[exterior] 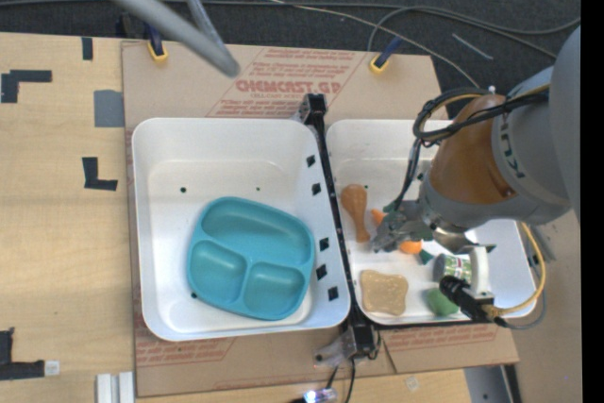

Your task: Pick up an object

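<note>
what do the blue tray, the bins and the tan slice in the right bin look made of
Blue tray: likely molded plastic, smooth with a soft sheen, with three pressed compartments. Bins: thin white plastic by the look, glossy, with rounded rims. Tan slice: looks like a toy bread piece, matte and speckled; foam or plastic, hard to tell which.

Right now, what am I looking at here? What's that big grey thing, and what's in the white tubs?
You are looking down, at a slant, from a camera fixed above a bench. The big grey and orange shape is a robot arm reaching in from the right. Its gripper is low in the right bin, among toy food: a drumstick, a slice of bread, something orange and something green. I cannot tell whether it holds anything. The left bin holds a blue tray with three sections.
</note>
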Available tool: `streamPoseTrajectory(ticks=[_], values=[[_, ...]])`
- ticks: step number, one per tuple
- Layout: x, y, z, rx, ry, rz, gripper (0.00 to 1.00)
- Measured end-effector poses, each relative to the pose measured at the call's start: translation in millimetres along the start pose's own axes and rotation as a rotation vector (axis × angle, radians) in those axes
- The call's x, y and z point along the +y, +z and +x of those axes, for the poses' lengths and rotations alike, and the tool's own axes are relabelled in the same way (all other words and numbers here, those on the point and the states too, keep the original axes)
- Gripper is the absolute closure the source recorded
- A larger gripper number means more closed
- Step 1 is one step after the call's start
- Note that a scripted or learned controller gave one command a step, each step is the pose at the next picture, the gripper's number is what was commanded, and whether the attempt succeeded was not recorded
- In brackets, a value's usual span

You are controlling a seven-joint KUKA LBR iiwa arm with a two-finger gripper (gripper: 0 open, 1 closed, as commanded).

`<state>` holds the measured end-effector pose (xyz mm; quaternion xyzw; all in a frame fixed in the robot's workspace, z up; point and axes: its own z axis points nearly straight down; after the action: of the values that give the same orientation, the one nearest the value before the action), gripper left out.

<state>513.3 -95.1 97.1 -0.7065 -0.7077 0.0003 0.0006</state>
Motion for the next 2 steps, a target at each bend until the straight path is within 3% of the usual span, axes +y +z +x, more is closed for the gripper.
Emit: streamPoseTrajectory(ticks=[2], values=[[1,-101,-13,-0.002,0.002,-0.005,1.00]])
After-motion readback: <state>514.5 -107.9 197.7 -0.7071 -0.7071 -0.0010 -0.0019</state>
